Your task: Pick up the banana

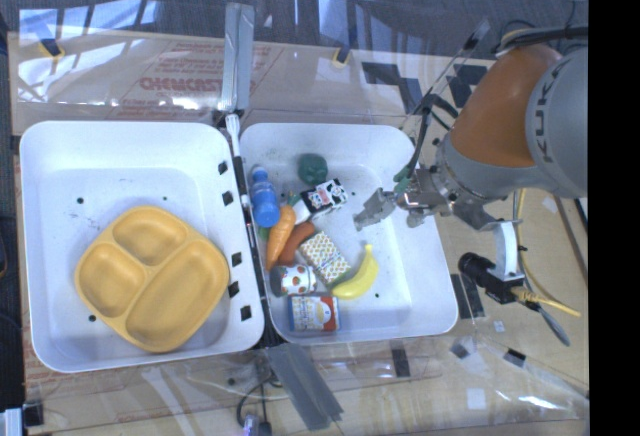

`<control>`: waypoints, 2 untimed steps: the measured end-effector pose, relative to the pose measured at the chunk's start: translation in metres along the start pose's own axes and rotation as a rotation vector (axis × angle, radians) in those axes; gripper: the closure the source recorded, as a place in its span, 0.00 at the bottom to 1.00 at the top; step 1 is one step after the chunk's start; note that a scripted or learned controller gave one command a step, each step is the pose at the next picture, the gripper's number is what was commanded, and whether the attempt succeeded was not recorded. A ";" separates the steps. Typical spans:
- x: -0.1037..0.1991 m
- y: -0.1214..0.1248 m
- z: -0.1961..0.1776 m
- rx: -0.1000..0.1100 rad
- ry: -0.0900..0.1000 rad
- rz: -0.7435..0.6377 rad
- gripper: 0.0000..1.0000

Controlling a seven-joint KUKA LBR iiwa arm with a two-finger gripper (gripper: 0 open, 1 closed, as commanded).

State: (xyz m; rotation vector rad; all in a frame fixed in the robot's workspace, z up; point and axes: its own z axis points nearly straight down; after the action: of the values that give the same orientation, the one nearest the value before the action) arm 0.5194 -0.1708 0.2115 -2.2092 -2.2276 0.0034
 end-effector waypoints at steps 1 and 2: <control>-0.003 -0.011 0.116 -0.009 -0.003 -0.040 0.00; -0.002 -0.010 0.105 -0.011 -0.001 -0.046 1.00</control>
State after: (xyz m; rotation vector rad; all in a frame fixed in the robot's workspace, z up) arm 0.5089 -0.1723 0.1063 -2.1631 -2.2836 -0.0074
